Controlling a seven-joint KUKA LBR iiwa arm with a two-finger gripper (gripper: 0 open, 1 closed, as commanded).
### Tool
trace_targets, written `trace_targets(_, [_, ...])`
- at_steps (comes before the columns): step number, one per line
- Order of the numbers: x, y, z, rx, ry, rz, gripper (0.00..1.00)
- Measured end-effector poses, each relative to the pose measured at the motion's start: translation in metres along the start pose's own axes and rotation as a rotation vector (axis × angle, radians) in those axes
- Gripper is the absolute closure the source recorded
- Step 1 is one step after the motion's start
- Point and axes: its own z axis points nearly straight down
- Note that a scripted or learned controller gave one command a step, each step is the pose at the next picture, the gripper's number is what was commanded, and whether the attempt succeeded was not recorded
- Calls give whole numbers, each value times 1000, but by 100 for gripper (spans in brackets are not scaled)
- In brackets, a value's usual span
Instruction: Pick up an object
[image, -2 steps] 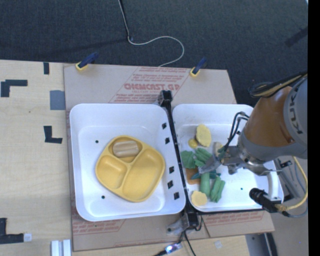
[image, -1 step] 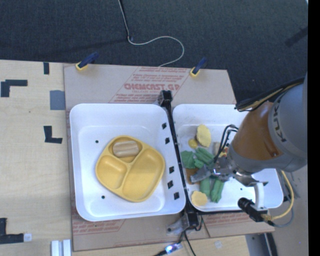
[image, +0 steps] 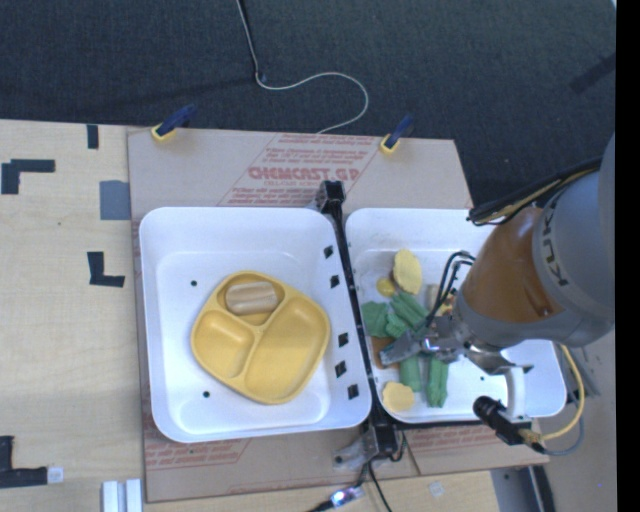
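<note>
While the arm (image: 540, 270) reaches over the right bin (image: 520, 400), the gripper (image: 408, 347) sits low among green pieces (image: 397, 316) near the divider (image: 345, 290). Whether its fingers are spread or closed cannot be told. Two yellow pieces lie in this bin: one (image: 407, 268) above the green pieces, one (image: 398, 396) at the near wall. The left bin (image: 170, 300) carries a yellow tray (image: 262, 338) with a tan piece (image: 252, 295) in its upper compartment.

A divided plate (image: 262, 340) lay in the left bin (image: 170, 260), a bun (image: 252, 296) in its rear compartment. Toy foods (image: 405, 315) lay in the right bin (image: 440, 225).
</note>
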Motion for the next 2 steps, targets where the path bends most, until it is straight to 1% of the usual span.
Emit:
trace_targets(1, [0, 0, -10, 1, 1, 0, 100])
trace_targets(2, [-6, -7, -66, 5, 5, 0, 100])
